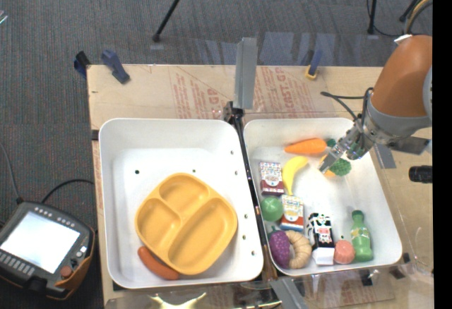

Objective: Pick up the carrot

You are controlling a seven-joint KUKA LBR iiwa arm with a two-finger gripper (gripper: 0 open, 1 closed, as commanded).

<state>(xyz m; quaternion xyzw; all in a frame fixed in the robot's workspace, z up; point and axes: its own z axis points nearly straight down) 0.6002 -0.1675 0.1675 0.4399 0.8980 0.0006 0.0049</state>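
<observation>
The orange carrot point(306, 146) lies in the right bin point(374, 191), near its far wall, with its green tip pointing right. My gripper point(331, 161) hangs just right of and slightly nearer than the carrot. It is low over the bin, beside a green broccoli piece point(342, 167). The carrot rests on the bin floor, apart from the gripper. A yellow banana point(294, 171) lies just in front of the carrot.
The right bin also holds a small box point(271, 177), a green apple point(272, 207), a carton point(292, 212), purple grapes point(280, 247), a cow-patterned carton point(321, 228) and a green bottle point(361, 233). A yellow divided plate point(186, 221) and a sausage point(157, 264) lie in the left bin point(116, 159).
</observation>
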